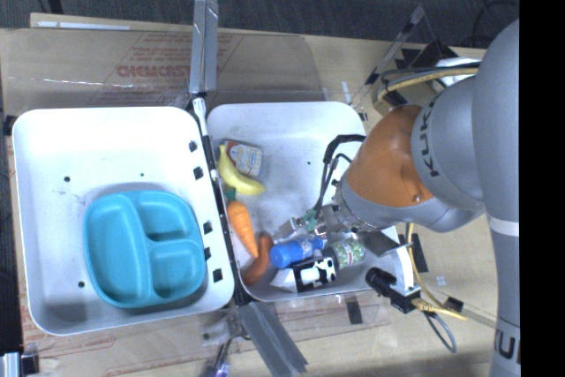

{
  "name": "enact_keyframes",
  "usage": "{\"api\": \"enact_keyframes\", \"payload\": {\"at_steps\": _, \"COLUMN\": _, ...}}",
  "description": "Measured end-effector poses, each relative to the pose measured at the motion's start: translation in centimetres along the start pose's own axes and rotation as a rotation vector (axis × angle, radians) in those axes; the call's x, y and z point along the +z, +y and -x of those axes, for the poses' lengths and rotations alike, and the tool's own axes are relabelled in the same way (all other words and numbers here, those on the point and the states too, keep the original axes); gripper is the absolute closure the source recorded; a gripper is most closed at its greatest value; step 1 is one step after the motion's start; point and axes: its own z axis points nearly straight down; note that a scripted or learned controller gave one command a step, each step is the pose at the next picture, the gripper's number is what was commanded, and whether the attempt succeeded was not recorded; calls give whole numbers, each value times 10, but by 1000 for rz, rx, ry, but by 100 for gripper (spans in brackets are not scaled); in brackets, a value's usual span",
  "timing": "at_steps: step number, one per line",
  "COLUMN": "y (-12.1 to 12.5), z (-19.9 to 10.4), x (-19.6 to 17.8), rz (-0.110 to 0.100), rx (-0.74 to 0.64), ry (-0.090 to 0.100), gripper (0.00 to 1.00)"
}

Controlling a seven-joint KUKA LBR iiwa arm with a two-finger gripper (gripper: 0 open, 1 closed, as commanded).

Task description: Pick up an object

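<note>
The right bin point(291, 119) holds a yellow banana point(237, 177), an orange carrot point(241, 225), a brown sausage-like piece point(259, 267), a small pale packet point(247, 157), a blue bottle point(290, 254), a green can point(350, 253) and a black-and-white item point(313, 275). My gripper point(314, 225) reaches down from the orange wrist band point(388, 172) into the bin's near right part. It hangs just above the blue bottle and next to the green can. The wrist hides the bin's right side.
The left bin point(53, 146) carries a blue divided tray point(141, 247) in its near half. A metal divider bar point(203, 44) stands between the bins at the back. The far part of the right bin shows bare white floor.
</note>
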Motion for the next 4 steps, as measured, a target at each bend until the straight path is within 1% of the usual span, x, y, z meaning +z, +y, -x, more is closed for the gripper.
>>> {"api": "enact_keyframes", "payload": {"at_steps": 1, "y": 2, "z": -19, "x": -6, "rz": -5, "rx": -41, "ry": 2, "gripper": 0}}
{"api": "enact_keyframes", "payload": {"at_steps": 2, "y": 49, "z": 49, "x": 13, "rz": -5, "rx": 245, "ry": -1, "gripper": 0}}
{"api": "enact_keyframes", "payload": {"at_steps": 3, "y": -5, "z": 25, "x": 12, "rz": 0, "rx": 52, "ry": -1, "gripper": 0}}
{"api": "enact_keyframes", "payload": {"at_steps": 4, "y": -4, "z": 25, "x": 2, "rz": 0, "rx": 48, "ry": 0, "gripper": 100}}
